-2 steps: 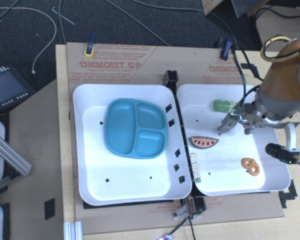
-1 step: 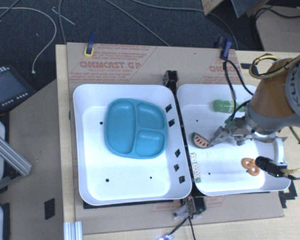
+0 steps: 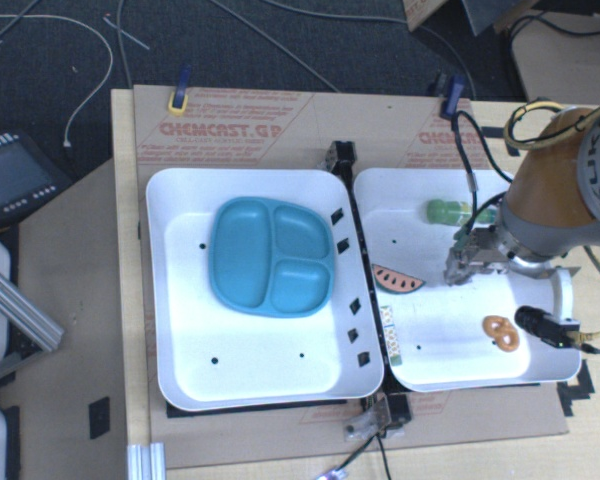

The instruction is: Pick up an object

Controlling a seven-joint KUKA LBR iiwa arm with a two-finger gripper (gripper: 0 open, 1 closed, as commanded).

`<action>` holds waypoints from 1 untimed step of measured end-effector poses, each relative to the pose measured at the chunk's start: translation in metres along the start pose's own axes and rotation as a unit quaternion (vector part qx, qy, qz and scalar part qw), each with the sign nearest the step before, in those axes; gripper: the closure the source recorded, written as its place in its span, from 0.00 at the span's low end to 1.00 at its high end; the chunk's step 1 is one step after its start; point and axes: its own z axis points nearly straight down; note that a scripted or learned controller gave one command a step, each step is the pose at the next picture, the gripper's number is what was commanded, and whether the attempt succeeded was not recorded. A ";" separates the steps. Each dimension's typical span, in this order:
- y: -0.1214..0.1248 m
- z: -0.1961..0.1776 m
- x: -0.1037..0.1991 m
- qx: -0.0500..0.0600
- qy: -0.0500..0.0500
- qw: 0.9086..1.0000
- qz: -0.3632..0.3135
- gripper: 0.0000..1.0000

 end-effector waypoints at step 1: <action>0.000 -0.061 -0.008 -0.003 -0.002 1.000 0.000 1.00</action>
